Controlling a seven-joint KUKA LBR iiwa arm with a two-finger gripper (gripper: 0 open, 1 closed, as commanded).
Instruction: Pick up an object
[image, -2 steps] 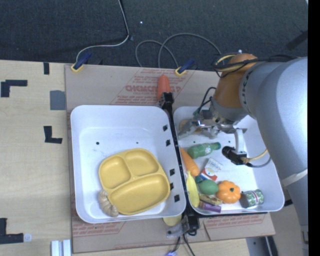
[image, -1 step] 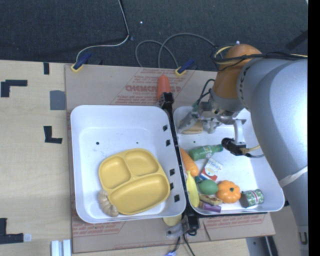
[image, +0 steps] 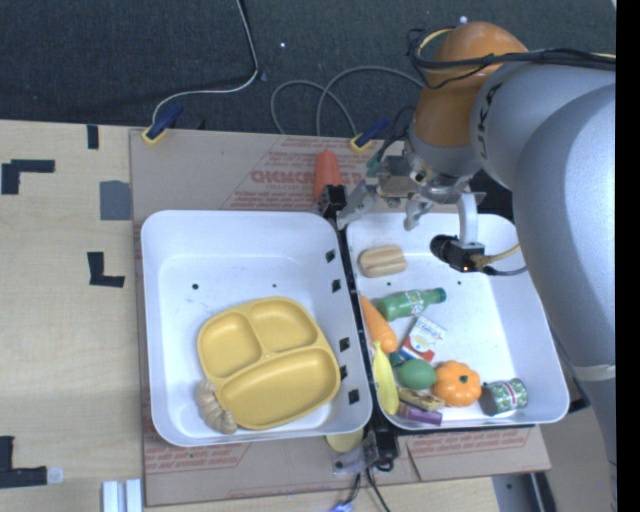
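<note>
Hanging gripper (image: 415, 203) over far end of right bin (image: 520, 300), just past the divider btwn bins. Not carrying anything as far as visible, nothing showing under the wrist. Jaw state: can't tell, wrist body blocking the view from this angle.

Sitting closest: tan bun (image: 382, 261), lying flat on bin floor just below and slightly left of gripper, apart from it, no contact. Judging that as likeliest target, but not confirming.

Lying further down same bin: green bottle (image: 410, 302) on its side, carrot (image: 377, 325) along the divider wall, small carton (image: 426, 337), banana (image: 385, 375), green fruit (image: 415, 374), orange pumpkin (image: 458, 383), can (image: 503, 396) in the near corner. Crowding toward near end, several touching.

Resting in left bin (image: 165, 300): yellow divided plate (image: 268, 362), beige knobbly item (image: 212, 405) tucked against its near-left edge. Lying outside bins on cardboard: orange-red item (image: 326, 172).

Progress est: reading as early or approach phase. Nothing lifted, pick not done. Remaining: lining up over one obj, descending, closing, lifting clear w/ obj visibly held.
</note>
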